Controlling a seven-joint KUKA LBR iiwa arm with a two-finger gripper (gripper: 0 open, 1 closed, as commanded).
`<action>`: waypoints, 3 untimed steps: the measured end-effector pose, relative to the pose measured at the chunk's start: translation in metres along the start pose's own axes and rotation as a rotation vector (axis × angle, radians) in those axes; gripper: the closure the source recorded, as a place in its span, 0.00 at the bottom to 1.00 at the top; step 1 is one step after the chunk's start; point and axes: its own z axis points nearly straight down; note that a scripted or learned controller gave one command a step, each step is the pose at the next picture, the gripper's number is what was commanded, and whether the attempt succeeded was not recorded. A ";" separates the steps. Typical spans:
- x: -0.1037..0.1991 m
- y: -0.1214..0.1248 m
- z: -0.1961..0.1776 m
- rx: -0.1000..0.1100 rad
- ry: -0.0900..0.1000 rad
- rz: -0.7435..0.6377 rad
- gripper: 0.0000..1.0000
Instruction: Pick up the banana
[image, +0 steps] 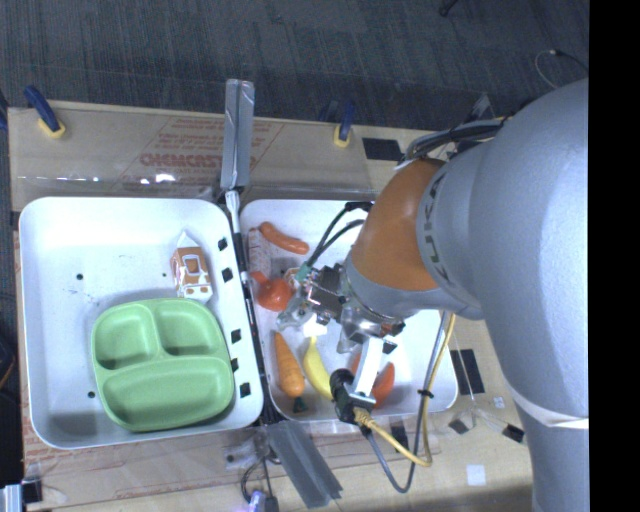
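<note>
Risk: two-finger gripper, finger state cannot be told, could take the orange plastic carrot touching the yellow plastic banana, lower centre

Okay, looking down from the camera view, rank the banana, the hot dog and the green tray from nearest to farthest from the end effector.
1. Banana, right bin, just below-left of the end effector.
2. Hot dog, same bin, toward its far end.
3. Green tray, left bin, across the divider.
</note>
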 end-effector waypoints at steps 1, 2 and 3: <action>-0.050 0.023 0.101 0.004 0.000 -0.118 0.00; -0.049 0.024 0.089 0.000 0.000 -0.124 1.00; 0.018 0.026 -0.012 0.003 0.000 0.054 1.00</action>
